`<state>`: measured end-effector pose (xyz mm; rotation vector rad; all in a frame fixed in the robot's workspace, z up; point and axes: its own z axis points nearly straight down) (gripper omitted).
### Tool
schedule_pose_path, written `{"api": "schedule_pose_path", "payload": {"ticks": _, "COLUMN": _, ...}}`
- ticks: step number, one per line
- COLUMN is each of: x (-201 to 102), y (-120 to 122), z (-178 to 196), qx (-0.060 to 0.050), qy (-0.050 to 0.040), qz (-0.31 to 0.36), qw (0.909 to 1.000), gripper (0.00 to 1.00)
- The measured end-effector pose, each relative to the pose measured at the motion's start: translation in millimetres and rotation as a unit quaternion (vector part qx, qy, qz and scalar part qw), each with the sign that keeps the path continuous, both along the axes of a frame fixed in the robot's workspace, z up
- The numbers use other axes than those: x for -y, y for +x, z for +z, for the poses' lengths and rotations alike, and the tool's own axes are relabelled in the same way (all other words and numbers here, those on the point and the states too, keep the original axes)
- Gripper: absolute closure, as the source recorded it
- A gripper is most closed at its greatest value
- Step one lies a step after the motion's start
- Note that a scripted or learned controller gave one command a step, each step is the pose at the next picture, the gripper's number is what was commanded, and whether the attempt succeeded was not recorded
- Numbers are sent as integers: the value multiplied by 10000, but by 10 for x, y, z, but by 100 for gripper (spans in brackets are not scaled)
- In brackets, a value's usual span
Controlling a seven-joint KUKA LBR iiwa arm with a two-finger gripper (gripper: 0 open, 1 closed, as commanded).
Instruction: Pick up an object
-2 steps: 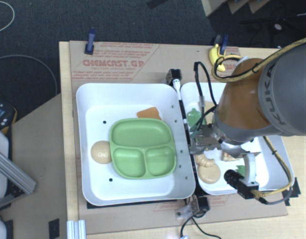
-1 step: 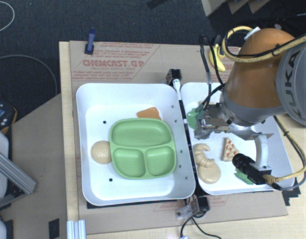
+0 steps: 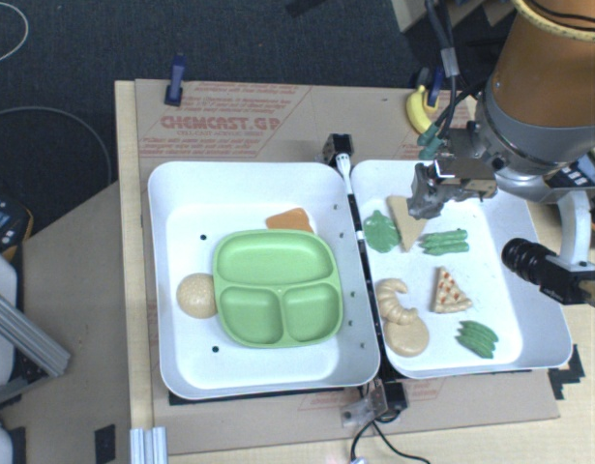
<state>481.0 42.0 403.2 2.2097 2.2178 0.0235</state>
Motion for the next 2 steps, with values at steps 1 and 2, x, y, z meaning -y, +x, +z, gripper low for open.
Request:
{"api": "schedule_pose_path", "payload": {"ticks": 1, "x": -358, "y": -27, "z": -830, "qx": -139, "qy": -17, "qz": -1, "qw": 9999, "gripper": 100}}
{"api": "schedule_pose_path", "payload": {"ticks": 2, "x": -1219, "y": -11, "z": 288, "qx": -23, "qy": 11, "qz": 28, "qw": 10000, "gripper": 100}}
